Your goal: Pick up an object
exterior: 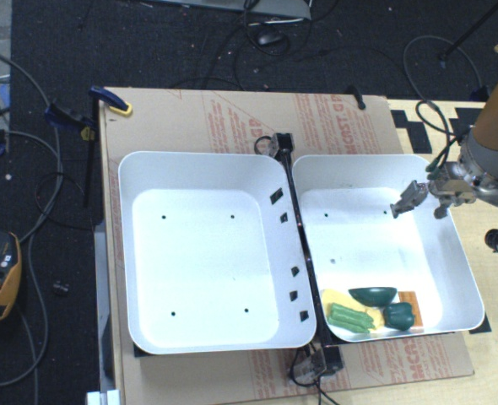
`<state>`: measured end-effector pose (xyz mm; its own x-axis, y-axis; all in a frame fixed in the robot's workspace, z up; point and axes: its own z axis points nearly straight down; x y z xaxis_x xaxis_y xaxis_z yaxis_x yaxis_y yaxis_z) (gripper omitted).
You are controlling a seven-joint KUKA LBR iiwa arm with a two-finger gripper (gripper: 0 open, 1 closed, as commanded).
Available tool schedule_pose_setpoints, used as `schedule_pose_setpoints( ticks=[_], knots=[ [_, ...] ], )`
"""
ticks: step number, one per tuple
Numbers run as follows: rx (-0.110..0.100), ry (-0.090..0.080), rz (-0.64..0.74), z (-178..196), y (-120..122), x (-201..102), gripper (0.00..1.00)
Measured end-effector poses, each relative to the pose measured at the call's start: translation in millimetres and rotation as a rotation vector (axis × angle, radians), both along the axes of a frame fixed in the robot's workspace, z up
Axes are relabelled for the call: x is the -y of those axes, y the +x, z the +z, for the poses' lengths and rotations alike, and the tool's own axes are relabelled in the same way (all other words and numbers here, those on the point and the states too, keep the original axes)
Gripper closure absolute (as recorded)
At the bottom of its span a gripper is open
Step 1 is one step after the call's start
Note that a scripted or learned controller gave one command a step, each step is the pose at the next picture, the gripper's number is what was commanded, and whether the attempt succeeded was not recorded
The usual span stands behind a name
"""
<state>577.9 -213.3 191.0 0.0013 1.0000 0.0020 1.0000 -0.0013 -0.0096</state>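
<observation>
Count: 2 white bins, left bin [139,226] and right bin [451,251]. Objects clustered at 5 o'clock of right bin: 1 dark green bowl-shaped piece [372,294], 1 green ridged piece [350,317], 1 teal piece [399,315], 1 yellow piece [337,299], 1 orange piece [411,300]

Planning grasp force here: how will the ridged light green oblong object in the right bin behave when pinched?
The ridged light green oblong object looks elongated and rounded, so it may roll sideways. Its ridges probably aid grip. Lying against the dark green bowl-shaped piece, it may nudge that when lifted.
</observation>
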Motion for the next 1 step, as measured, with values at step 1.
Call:
schedule_pose_setpoints(
  ticks=[1],
  knots=[
    [0.01,-0.002,0.002,5.4,2.3,-0.4,0.0]
  ],
)
